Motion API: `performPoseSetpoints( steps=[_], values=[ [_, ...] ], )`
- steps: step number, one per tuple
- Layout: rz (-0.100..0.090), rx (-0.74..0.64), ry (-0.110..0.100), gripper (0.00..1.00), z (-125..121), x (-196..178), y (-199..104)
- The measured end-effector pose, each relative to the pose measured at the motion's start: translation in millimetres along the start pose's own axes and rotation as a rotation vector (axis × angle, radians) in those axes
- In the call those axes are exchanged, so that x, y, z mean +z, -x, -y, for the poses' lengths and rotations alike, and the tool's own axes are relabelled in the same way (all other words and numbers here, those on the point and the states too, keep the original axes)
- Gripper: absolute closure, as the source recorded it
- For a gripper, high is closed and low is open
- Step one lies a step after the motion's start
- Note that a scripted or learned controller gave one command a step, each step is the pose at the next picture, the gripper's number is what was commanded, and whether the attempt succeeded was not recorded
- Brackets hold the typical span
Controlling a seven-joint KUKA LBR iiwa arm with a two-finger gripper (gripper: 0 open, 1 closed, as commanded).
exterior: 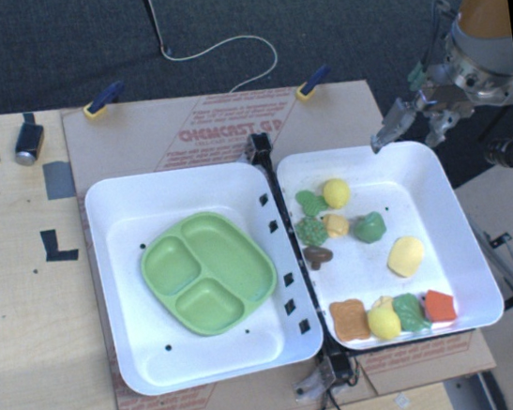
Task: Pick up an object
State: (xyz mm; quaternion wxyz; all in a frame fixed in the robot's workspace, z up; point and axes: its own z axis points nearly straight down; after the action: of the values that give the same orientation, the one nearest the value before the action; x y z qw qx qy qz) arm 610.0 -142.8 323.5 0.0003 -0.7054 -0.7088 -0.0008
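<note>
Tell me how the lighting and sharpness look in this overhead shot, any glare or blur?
In the camera view: light is even and soft, the white bins bright but not washed out; the green tray casts a faint shadow only; the small food pieces look slightly soft; the end effector at upper right is blurrier and dimmer than the bench.

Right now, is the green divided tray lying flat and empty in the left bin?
Yes: the green tray lies flat, open side up, in the left bin; its three compartments hold nothing.
</note>
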Motion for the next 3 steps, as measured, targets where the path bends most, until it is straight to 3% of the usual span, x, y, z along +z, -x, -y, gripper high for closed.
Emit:
performPoseSetpoints(
  steps=[1,2,3],
  values=[
    [0.003,-0.002,0.016,0.00,29,-146,-43],
    [0.004,0.003,0.000,1.00,28,-146,-40],
    [0.000,-0.006,0.007,1.00,34,-212,-135]
  ],
)
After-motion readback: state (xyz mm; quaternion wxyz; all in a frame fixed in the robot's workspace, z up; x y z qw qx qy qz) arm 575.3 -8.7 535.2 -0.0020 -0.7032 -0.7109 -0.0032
